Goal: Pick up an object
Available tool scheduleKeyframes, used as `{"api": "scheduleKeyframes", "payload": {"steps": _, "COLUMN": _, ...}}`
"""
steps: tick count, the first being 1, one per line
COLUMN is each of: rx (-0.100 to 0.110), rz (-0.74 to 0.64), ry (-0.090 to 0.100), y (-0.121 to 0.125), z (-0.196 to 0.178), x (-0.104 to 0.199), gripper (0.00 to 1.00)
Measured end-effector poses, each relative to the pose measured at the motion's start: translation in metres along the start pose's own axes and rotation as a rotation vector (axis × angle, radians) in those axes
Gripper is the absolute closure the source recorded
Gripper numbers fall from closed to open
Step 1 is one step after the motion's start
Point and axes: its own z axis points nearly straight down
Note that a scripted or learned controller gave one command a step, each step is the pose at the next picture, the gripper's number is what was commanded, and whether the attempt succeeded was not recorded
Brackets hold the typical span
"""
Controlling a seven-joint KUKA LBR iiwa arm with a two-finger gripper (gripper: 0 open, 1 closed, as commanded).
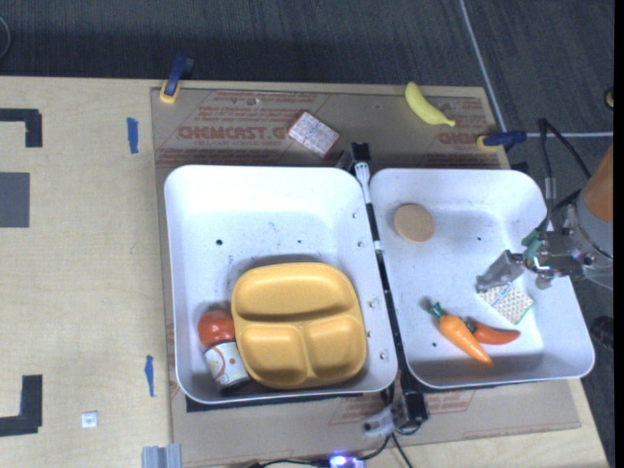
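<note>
My gripper (499,273) reaches into the right bin (458,373) from the right edge, low over the bin's right half. Just below its tip lies a small flat packet (510,303) with a checked pattern; I cannot tell whether they touch. An orange carrot (460,335) with a green top lies near the bin's front, and a red chili (495,335) rests against it. A round tan disc (414,223) sits at the back left of this bin.
The left bin (195,203) holds a large yellow divided tray (297,322) and, at its front left, a red-topped white can (220,349). A yellow banana (427,105) and a small card (313,134) lie on the board behind the bins.
</note>
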Motion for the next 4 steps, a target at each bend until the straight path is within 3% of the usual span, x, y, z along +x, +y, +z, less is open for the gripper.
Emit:
{"api": "scheduleKeyframes", "payload": {"steps": 1, "rx": 0.0, "rz": 0.001, "ry": 0.0, "y": 0.005, "z": 0.122, "x": 0.004, "gripper": 0.0}}
{"api": "scheduleKeyframes", "payload": {"steps": 2, "rx": -0.003, "rz": 0.0, "ry": 0.0, "y": -0.002, "z": 0.136, "x": 0.049, "gripper": 0.0}}
{"api": "scheduleKeyframes", "payload": {"steps": 3, "rx": -0.008, "rz": 0.001, "ry": -0.001, "y": -0.001, "z": 0.126, "x": 0.049, "gripper": 1.0}}
{"api": "scheduleKeyframes", "payload": {"steps": 4, "rx": -0.003, "rz": -0.001, "ry": 0.0, "y": 0.012, "z": 0.037, "x": 0.128, "gripper": 1.0}}
